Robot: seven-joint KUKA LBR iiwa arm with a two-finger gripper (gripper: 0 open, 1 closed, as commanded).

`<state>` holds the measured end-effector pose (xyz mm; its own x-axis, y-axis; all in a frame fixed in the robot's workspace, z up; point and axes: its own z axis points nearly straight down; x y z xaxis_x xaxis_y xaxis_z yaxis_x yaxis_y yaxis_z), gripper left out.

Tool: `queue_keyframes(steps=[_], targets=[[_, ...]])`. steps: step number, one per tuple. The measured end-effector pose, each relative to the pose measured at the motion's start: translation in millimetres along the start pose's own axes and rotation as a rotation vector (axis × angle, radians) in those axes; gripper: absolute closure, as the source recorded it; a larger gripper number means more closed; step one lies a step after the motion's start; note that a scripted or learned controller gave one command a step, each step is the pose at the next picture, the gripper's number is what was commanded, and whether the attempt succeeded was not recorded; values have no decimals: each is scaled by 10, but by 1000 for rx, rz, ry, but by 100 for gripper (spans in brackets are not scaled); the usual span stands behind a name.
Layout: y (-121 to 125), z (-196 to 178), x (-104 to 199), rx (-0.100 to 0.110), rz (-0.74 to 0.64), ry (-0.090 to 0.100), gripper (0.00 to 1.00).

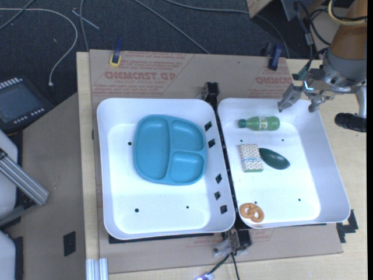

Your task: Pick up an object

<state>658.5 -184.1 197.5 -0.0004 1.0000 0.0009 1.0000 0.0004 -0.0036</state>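
We see the gripper [302, 101] at upper right, hanging over the far right corner of the right bin [326, 174]. Its two fingers [286, 102] are spread apart w/ nothing between them. Orange band of the arm [349, 37] visible above the wrist.

Right bin contents, as we read them:
- green bottle [259, 123] lying on its side near the far wall, cap end pointing toward the left bin. It sits just below and to the left of the gripper, apart from it.
- patterned packet [250, 157], flat, approx. mid-bin.
- dark green oval object [274, 158] just beside the packet on its right; touching or nearly so, we can't tell which.
- pretzel [252, 213] at the near left corner of the bin, against the rim, well apart from the rest.

Left bin [116, 209] holds a blue divided plate [170, 149], three compartments, lying flat in the upper-middle area.

Both bins sit side by side on a cardboard sheet [175, 69] w/ red print, held by blue clamps [116, 57] at the far edge. Cables [64, 10] trail over dark floor beyond the bench.
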Motion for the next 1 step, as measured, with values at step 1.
queue_keyframes(steps=[1], targets=[[36, 434, 52, 1, -2, 1, 0]])
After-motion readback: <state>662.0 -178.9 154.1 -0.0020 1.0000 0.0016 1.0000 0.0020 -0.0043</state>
